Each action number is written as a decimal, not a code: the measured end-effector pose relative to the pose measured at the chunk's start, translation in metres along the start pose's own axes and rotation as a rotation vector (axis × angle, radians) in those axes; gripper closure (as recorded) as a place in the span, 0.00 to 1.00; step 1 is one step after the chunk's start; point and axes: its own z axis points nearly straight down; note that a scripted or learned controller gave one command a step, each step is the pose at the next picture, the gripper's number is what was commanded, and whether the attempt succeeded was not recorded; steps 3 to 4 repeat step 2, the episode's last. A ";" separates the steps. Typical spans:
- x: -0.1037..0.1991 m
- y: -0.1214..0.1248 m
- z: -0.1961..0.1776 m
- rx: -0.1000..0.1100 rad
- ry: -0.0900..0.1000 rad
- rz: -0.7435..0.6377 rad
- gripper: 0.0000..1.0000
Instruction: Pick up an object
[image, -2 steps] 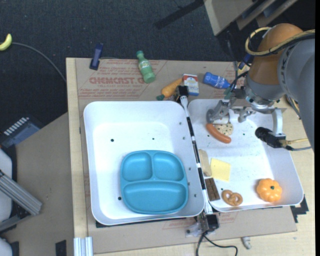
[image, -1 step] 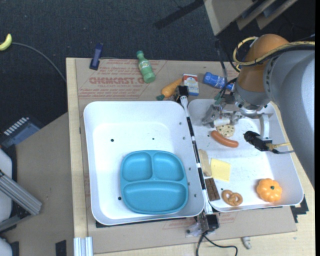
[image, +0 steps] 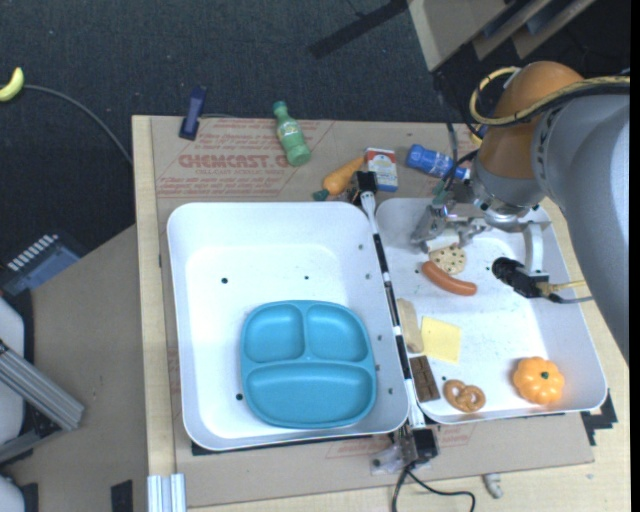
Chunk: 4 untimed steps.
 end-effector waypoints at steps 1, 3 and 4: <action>0.101 -0.068 -0.087 0.009 0.007 0.000 1.00; 0.119 -0.108 -0.090 0.012 0.006 0.002 1.00; 0.119 -0.108 -0.090 0.012 0.006 0.002 1.00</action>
